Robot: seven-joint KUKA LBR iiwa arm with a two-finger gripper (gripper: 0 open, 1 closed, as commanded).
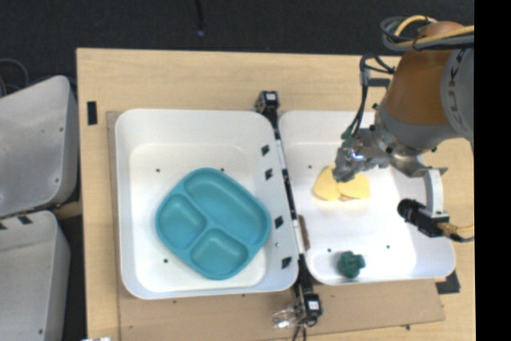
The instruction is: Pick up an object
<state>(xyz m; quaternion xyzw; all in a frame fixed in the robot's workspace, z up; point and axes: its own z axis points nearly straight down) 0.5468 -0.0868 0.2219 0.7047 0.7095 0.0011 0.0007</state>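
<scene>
Fingertips first: my gripper (349, 168) hangs low over the right bin (399, 251), right at the upper edge of the yellow object (342, 188), and from this slanted look down I cannot tell how wide my fingers stand or whether anything sits between them, since the dark wrist hardware blocks that spot. That yellow piece is flat and pale, lying just below and slightly toward the bin divider (286, 196) from my tip, its longer span running roughly across the bin, left to right. I judge the coming move turns on that offset: I am over its upper rim rather than its middle, so a small shift toward the near side of the bin would centre me before closing. Room is fair here; the white floor around the piece is bare on its near and right sides, while the divider stands close on its left, which could crowd a finger. Farther down the same bin, near its front wall, rests a small dark green object (349, 263), well apart from me. Across the divider, the left bin (136, 140) holds a teal compartment tray (211, 222), lying flat and far from my reach.
</scene>
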